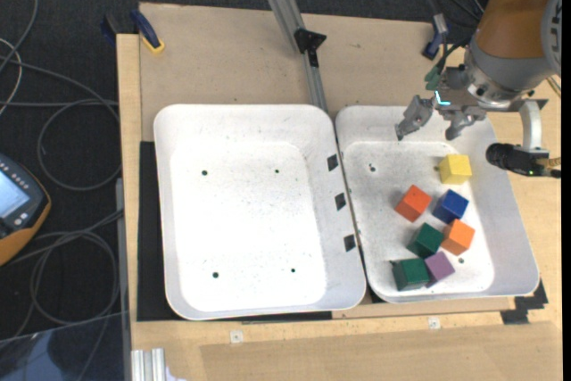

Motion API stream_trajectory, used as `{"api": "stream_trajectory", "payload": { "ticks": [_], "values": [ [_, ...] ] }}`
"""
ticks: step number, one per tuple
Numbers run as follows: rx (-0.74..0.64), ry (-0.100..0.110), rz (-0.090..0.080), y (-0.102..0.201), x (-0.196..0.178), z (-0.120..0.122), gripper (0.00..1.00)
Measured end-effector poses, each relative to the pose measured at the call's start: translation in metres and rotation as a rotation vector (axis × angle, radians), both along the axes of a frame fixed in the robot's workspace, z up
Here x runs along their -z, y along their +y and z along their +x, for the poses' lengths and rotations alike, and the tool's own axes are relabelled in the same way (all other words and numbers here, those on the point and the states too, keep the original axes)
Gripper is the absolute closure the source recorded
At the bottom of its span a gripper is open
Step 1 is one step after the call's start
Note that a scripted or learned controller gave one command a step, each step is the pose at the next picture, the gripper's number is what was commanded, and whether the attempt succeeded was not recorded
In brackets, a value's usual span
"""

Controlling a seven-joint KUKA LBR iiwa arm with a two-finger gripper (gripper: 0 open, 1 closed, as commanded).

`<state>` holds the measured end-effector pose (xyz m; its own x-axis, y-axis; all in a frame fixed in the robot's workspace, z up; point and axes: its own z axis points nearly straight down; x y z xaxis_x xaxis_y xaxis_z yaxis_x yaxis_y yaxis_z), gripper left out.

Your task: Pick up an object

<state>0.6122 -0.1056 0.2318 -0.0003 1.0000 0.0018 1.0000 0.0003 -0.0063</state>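
The right bin point(379, 281) holds several small blocks: a yellow block point(455, 168), an orange-red block point(412, 202), a blue block point(451, 205), an orange block point(459, 236), two green blocks point(427, 239) point(411, 273) and a purple block point(439, 266). My gripper point(432, 122) hovers over the bin's far edge, above and behind the blocks. Its two grey fingers point(413, 118) are spread apart with nothing between them. The yellow block lies closest to it, a little to the front right.
The left bin point(178, 281) sits beside the right one on the wooden bench. A slanted metal pole point(285, 4) rises behind the bins. Cables lie on the dark floor to the left, and a black fitting point(513, 158) juts out right of the bin.
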Motion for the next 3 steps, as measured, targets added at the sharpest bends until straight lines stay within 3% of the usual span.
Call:
{"api": "stream_trajectory", "payload": {
  "ticks": [1, 3],
  "values": [
    [0.000, -0.005, -0.001, 0.000, -0.003, 0.001, 0.00],
    [-0.001, 0.002, 0.000, 0.015, 0.107, 0.005, 0.00]
  ]
}}
